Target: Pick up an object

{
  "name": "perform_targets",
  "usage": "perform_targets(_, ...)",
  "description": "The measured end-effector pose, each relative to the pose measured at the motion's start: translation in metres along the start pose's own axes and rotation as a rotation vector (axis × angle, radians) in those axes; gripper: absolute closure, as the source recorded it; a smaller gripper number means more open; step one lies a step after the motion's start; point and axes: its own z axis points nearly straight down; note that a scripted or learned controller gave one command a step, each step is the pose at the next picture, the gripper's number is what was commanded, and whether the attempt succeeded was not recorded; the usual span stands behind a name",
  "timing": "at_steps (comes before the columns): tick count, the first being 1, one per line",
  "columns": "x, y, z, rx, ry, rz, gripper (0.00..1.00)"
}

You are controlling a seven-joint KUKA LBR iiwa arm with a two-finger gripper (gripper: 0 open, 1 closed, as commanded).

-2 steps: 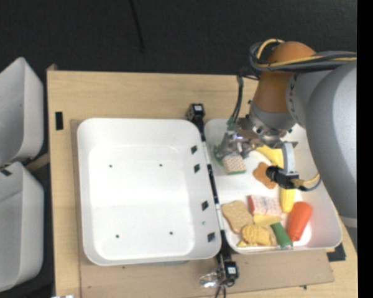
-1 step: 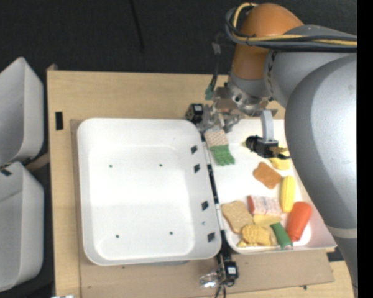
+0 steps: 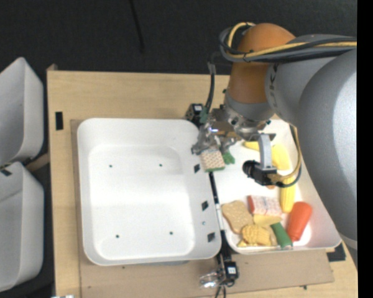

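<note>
Tan waffle-textured piece [image 3: 212, 160], seemingly between the pincer [image 3: 212, 146] fingers.

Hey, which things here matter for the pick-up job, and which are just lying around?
In the job:
gripper
waffle-patterned piece between its fingers

Lying about in the right bin:
bread slice
carrot
corn cob
left bin

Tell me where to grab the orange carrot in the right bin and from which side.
Grip the carrot across its thick middle, coming straight down from above. It lies flat, with the bin wall on its right and a green piece on its left, so close the pincer across its width.
</note>
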Motion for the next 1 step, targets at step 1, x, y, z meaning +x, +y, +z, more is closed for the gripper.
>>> perform_targets(1,0.0348,-0.0104,-0.0319,-0.004,0.002,-0.002,1.0)
